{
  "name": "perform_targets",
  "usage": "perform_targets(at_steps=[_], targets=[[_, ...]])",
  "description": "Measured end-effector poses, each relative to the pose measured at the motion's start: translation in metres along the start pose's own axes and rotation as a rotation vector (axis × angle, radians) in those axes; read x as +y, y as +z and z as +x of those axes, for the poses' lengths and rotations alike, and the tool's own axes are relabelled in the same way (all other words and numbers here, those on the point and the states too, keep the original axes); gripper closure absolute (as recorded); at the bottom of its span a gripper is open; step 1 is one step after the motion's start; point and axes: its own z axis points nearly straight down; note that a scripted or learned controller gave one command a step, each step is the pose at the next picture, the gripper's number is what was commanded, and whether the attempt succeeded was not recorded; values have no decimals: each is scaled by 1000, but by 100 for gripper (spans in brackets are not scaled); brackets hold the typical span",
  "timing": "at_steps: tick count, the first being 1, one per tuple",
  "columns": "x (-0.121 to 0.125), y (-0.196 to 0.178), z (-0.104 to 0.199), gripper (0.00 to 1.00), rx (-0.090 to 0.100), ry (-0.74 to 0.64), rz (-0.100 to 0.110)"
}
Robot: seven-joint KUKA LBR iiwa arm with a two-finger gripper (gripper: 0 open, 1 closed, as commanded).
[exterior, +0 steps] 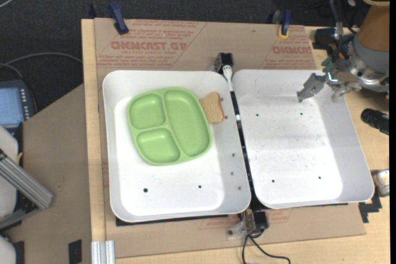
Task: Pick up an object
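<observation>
A green divided plate (169,125) lies in the left bin (167,195), towards its far side. A small tan slab like a piece of toast (213,107) rests against the plate's right rim. My gripper (323,90) hangs over the far right part of the right bin (297,164), well away from both objects. Its fingers (307,89) are spread open with nothing between them.
A black rod with a white tip (226,68) lies along the gap between the bins. Blue and yellow clamps (117,17) hold the cardboard sheet at its far edge. Cables and dark fittings sit to the right of the right bin.
</observation>
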Motion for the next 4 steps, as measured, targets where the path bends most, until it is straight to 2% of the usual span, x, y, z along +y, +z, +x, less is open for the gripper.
perform_targets(at_steps=[1,2,3,4], targets=[[-43,-242,63,0,-3,-6,-22],[-114,-338,43,0,-4,4,-17],[-110,-341,45,100,-4,-1,-8],[-111,-196,73,100,3,-1,15]])
